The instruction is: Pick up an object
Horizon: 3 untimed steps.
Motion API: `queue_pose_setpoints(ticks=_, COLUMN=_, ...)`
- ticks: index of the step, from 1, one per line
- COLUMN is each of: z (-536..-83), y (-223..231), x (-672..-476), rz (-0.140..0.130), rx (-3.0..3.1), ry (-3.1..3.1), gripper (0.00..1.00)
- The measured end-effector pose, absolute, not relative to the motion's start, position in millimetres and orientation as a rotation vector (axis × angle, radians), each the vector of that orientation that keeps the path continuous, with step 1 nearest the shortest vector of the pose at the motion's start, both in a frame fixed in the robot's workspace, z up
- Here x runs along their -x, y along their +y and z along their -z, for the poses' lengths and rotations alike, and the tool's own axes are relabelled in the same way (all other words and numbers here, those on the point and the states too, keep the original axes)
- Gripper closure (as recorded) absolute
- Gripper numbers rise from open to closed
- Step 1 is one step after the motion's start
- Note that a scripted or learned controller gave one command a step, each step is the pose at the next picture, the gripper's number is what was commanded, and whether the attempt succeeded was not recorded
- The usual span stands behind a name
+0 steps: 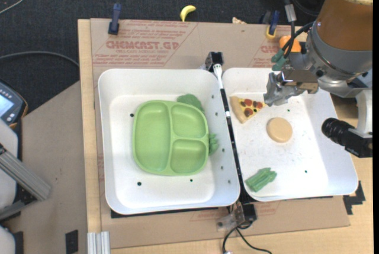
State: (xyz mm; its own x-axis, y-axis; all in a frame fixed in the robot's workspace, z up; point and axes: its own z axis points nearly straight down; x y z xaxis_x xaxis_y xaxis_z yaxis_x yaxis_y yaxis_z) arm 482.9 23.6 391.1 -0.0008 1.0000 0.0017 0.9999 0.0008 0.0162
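Gripper (277, 95): we see it low over the right white bin (331, 185); whether it grips anything, we cannot tell.
Triangular toy pizza slice (246, 108): just left of it.
Round tan disc (279, 129): just below it.
Green leafy toy (261, 179): further below.
Green divided plastic plate (170, 137): well left, in the other bin.

Two white bins (112, 128) sitting side by side, one green divided plate (170, 137), one pizza slice (246, 108), one tan cookie (279, 129), one green bean bundle (261, 179) lying inside.
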Motion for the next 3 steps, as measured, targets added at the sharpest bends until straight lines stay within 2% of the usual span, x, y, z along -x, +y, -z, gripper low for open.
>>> queue_pose_setpoints(ticks=1, z=-321, y=-27, x=-478.9, rz=0.005, rx=-2.228, ry=2.219, gripper=1.0)
queue_pose_setpoints(ticks=2, z=-347, y=56, x=-479.8, rz=-0.006, rx=-2.211, ry=2.227, gripper=1.0)
queue_pose_setpoints(ticks=3, z=-377, y=-3, x=-479.7, rz=-0.004, rx=-2.222, ry=2.213, gripper=1.0)
